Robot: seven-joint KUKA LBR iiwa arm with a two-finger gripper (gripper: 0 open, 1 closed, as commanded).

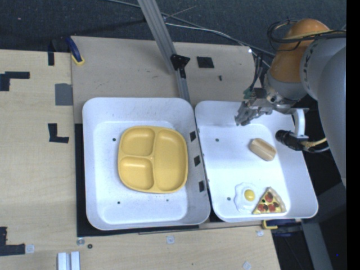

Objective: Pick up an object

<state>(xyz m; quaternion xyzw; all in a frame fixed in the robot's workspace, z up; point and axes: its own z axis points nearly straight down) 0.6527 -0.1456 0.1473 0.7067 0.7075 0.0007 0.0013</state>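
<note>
The right bin (225,151) holds three toy foods. A tan bread roll (262,148) lies near its middle right. A fried egg (247,196) and a pizza slice (269,202) sit side by side at the front edge. My gripper (245,116) hangs over the bin's far part, up and to the left of the roll, with nothing seen between its fingers. The view is too small to tell how the fingers stand.
The left bin (101,151) bears a yellow divided plate (152,158). A grey metal pole (163,32) slants down to the gap between the bins at the back. Cables trail near the arm's wrist (292,55) at the right.
</note>
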